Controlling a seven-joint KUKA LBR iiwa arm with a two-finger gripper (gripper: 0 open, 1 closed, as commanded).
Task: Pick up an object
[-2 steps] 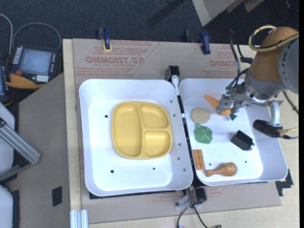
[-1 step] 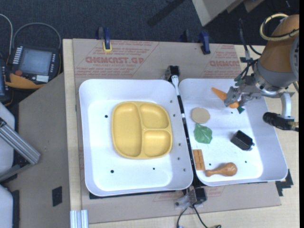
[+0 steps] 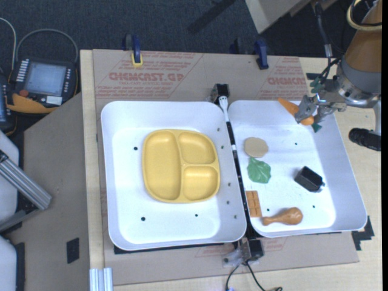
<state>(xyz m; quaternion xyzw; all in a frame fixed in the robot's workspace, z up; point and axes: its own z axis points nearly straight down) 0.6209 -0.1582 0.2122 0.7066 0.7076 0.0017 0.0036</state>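
Observation:
My gripper (image 3: 309,113) is at the back of the right bin (image 3: 339,162), near its far wall. An orange carrot-shaped piece (image 3: 289,107) sits between its fingers, pointed end sticking out to the left, and the gripper is shut on it. Lower in the same bin lie a tan round disc (image 3: 256,146), a green leafy piece (image 3: 259,171), a black block (image 3: 308,179), a brown drumstick-shaped piece (image 3: 283,217) and a small orange-brown bar (image 3: 253,203).
The left bin (image 3: 121,162) holds a yellow divided plate (image 3: 180,165). A black cable and clamp (image 3: 222,94) run along the seam between the bins. A control pendant (image 3: 43,80) lies off the bench at the far left.

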